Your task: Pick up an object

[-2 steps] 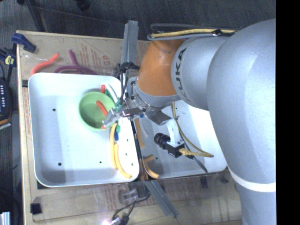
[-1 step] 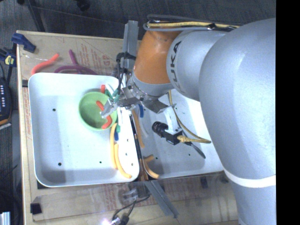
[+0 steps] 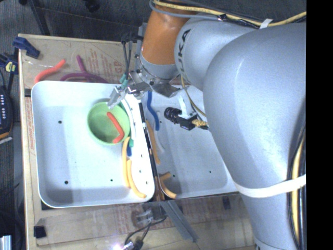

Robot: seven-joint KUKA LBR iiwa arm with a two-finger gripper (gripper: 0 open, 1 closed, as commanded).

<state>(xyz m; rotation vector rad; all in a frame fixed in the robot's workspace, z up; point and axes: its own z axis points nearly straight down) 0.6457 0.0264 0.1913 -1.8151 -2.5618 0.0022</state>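
Two white bins sit side by side on the table (image 3: 78,53); in the left bin (image 3: 57,155), a green bowl (image 3: 101,124) holds a red curved piece (image 3: 116,125). Thin plastic by the look, the bowl likely handles light, stiff and slick, its rim the best hold. At the bowl's one o'clock the gripper (image 3: 118,94) meets the rim; whether its fingers are apart or together cannot be told. Yellow tubing (image 3: 130,176) lies at five o'clock.
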